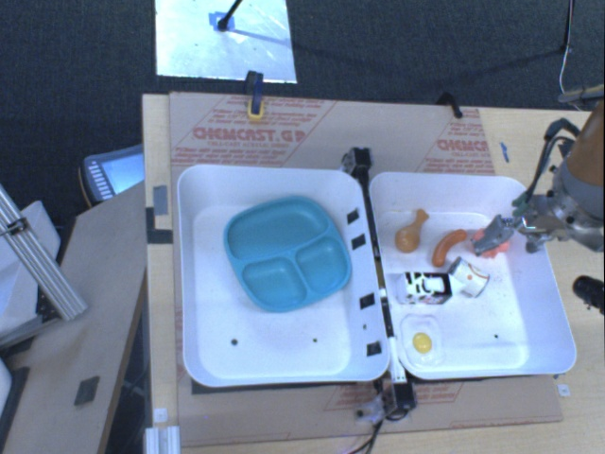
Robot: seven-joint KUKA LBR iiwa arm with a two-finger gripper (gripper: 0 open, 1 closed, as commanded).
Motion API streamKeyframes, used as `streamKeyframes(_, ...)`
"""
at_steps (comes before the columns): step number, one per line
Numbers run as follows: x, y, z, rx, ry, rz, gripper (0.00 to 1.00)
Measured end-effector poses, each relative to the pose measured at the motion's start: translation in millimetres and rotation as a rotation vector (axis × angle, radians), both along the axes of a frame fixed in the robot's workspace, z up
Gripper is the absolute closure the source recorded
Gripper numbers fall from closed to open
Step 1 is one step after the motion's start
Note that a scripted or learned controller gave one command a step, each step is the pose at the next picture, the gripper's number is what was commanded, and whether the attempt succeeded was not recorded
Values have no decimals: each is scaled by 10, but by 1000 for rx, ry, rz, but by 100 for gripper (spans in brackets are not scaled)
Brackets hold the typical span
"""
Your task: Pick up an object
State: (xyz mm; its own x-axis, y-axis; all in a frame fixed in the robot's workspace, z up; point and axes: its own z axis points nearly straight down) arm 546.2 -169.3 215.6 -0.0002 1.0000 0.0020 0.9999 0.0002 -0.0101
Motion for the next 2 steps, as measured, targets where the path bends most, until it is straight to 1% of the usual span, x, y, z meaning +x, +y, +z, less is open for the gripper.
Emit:
streamKeyframes(1, 27, 4, 60, -2, -11, 3, 0)
streamKeyframes(2, -54, 29, -404, -2, -10, 1, 0)
